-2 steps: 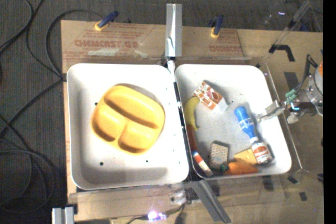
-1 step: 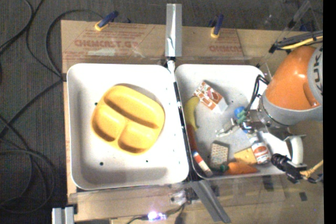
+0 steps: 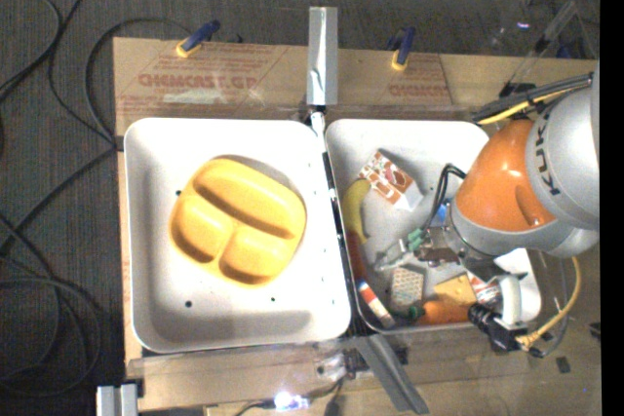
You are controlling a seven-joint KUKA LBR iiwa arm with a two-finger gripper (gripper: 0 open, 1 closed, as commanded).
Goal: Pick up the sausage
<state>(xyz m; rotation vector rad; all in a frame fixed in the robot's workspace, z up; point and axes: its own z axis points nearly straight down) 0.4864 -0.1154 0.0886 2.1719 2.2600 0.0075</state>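
The arm (image 3: 531, 185) is reaching in from the right, hanging over the near right part of the right bin (image 3: 429, 133). The left bin (image 3: 146, 307) is holding a yellow divided plate (image 3: 239, 219) near its middle. In the right bin, a banana (image 3: 357, 208) is lying along the left wall, with a red and white carton (image 3: 385, 178) just beside it on the far side. The gripper (image 3: 409, 248) is pointing down among the clutter; whether it is spread or pinching cannot be told. An orange piece (image 3: 447, 311), possibly the sausage, is lying near the front wall, just right of a marker (image 3: 374, 303).
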